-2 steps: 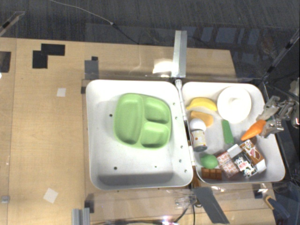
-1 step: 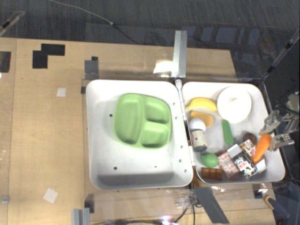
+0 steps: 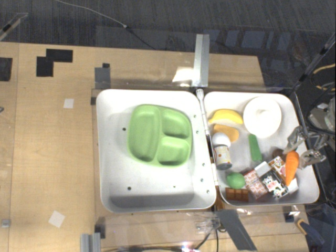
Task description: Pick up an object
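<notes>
- Pale wood worktop (image 3: pixel 47 156) carries two shallow white bins side by side: the left bin (image 3: pixel 113 140) and the right bin (image 3: pixel 286 101).
- Inside the left bin lies a green divided plate (image 3: pixel 159 134), tilted a little, with one long compartment and two smaller ones.
- The right bin is crowded. A white round lid or bowl (image 3: pixel 263 115) sits in its far corner, with a yellow banana (image 3: pixel 227 116) just beside it to the left and an orange-yellow piece (image 3: pixel 227 132) tucked under the banana.
- A small white bottle with a dark label (image 3: pixel 222 151) lies near the divider between the bins; a green ball-shaped item (image 3: pixel 235 180) sits near the front, beside a brown block (image 3: pixel 236 194) at the front wall.
- A slim green stick-like item (image 3: pixel 255 148) lies in the middle of the bin, and patterned boxes (image 3: pixel 265 181) rest near the front right.
- The tool (image 3: pixel 307 147) reaches in from the right edge, low over the right rim of the right bin; little of the arm behind it can be made out.
- An orange carrot (image 3: pixel 290 167) lies just beside the tool, toward the front; whether they touch cannot be told.
- Whether the tool is spread or pressed together cannot be told either.
</notes>
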Controlling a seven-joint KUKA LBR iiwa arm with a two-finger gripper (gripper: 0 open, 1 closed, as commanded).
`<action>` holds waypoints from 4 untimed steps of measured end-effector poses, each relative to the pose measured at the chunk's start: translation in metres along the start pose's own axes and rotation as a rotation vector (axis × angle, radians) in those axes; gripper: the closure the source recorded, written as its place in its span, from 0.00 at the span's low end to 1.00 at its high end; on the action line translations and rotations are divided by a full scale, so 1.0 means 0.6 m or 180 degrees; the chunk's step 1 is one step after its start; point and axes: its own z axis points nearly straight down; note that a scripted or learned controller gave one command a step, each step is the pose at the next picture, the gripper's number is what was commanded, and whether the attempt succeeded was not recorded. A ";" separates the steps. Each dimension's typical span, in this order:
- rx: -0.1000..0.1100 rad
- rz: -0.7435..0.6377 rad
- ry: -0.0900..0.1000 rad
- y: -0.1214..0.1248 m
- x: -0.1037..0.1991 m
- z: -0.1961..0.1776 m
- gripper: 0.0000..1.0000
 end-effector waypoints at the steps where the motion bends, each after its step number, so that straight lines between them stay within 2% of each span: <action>1: 0.0008 -0.0891 -0.0007 -0.016 -0.030 -0.025 1.00; 2: 0.0002 -0.2144 -0.0004 -0.023 -0.043 -0.026 1.00; 3: -0.0016 -0.3427 0.0002 0.014 0.026 0.023 1.00; 4: -0.0006 -0.4199 -0.0005 -0.028 -0.054 -0.009 1.00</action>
